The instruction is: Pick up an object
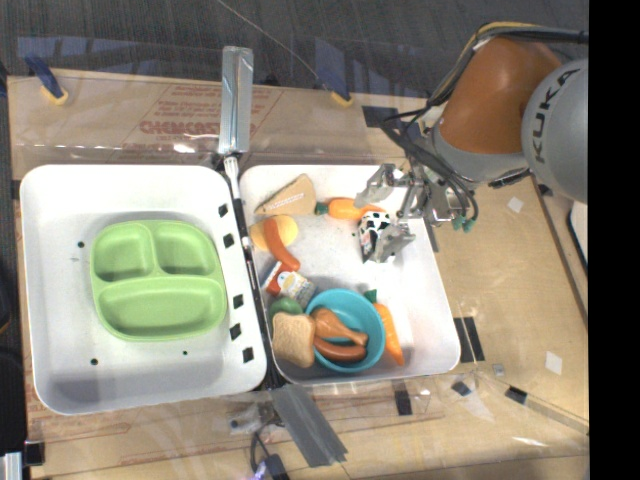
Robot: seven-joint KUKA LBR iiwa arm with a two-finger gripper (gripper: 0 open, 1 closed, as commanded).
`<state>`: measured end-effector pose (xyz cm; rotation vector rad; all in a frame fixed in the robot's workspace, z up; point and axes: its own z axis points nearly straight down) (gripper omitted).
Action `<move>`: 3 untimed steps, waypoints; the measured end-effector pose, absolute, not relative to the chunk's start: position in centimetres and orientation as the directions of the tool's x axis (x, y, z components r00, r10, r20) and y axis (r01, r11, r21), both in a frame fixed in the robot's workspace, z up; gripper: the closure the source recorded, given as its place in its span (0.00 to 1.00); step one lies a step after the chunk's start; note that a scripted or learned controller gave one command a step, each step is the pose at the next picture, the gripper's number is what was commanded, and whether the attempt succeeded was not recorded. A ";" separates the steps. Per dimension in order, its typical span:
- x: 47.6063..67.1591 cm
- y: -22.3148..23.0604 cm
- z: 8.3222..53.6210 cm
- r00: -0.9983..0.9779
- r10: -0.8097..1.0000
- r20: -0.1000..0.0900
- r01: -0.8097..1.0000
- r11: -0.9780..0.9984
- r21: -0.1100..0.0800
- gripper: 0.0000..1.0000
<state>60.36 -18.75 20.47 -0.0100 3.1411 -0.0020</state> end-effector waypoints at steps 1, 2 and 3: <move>60.3 -13.2 9.8 -0.975 0.224 -0.009 0.224 0.975 0.000 0.00; 63.3 -10.9 9.5 -0.999 0.032 -0.007 0.032 0.999 -0.001 0.00; 64.3 -12.2 9.4 -0.904 0.428 -0.002 0.428 0.904 0.000 0.00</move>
